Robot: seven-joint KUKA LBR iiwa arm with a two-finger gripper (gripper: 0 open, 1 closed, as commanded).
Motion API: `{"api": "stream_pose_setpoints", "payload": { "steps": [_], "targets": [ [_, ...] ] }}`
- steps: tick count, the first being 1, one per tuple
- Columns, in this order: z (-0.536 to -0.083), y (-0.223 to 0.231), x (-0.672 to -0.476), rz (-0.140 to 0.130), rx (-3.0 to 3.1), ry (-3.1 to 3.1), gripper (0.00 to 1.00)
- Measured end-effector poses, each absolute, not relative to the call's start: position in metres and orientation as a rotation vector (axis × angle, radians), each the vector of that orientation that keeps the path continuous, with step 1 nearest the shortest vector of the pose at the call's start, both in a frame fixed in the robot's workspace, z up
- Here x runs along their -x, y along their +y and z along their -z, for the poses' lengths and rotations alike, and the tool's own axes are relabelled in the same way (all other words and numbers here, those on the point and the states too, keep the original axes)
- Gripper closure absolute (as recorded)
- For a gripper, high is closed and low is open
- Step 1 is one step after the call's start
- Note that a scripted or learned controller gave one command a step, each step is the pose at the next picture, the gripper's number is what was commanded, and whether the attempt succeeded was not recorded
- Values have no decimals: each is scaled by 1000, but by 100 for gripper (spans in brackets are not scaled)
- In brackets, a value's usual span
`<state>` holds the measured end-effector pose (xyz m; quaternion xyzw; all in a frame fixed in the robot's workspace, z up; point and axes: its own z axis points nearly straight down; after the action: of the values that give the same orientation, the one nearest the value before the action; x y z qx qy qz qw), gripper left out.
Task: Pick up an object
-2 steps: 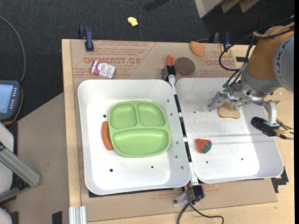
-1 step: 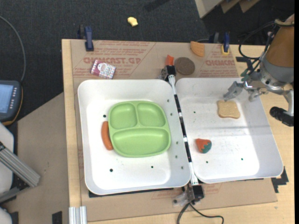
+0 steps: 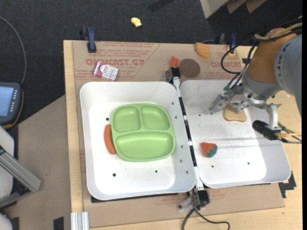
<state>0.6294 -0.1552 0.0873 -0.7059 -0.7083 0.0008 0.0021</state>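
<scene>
**A:** Where was the arm (image 3: 268, 56) at that frame?

**B:** Coming in from the right, grey body with the orange band, low over the upper part of the right bin (image 3: 268, 174). Gripper (image 3: 233, 104) sat right above a tan, flat, bread-like piece (image 3: 235, 115) lying on the bin floor near the back.

**A:** Jaws?

**B:** Could not tell. Wrist hardware blocked the view from above. One metal prong stuck out to the left at a slant; the tan piece was just below it, not visibly clamped. No grasp confirmed.

**A:** Other candidates in that bin?

**B:** One small item, red-orange with a green end (image 3: 208, 149), near the left wall, lower middle. Well apart from the gripper. A black part (image 3: 265, 130) of the rig hung over the right side of the bin.

**A:** Left bin (image 3: 96, 128)?

**B:** Green divided plate (image 3: 142, 132), three compartments, roughly centered. An orange sausage-shaped thing (image 3: 109, 139) lay against its left edge, on the bin floor, not in any compartment.

**A:** Bench clutter?

**B:** On the cardboard behind the bins: a small pink-and-white packet (image 3: 105, 70) at left, a brown round disc (image 3: 189, 67) near the divider, an orange wedge (image 3: 203, 50) further right. Blue clamp (image 3: 89, 38) at the back left edge. A yellow scrap (image 3: 136, 21) lay on the dark floor beyond the bench.
</scene>
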Motion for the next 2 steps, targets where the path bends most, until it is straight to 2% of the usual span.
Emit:
{"api": "stream_pose_setpoints", "payload": {
  "steps": [1,2],
  "targets": [
    [-136,-166,-669,6,2225,-2230,0],
    [-84,-187,-637,2,2224,-2222,0]
  ]
}}
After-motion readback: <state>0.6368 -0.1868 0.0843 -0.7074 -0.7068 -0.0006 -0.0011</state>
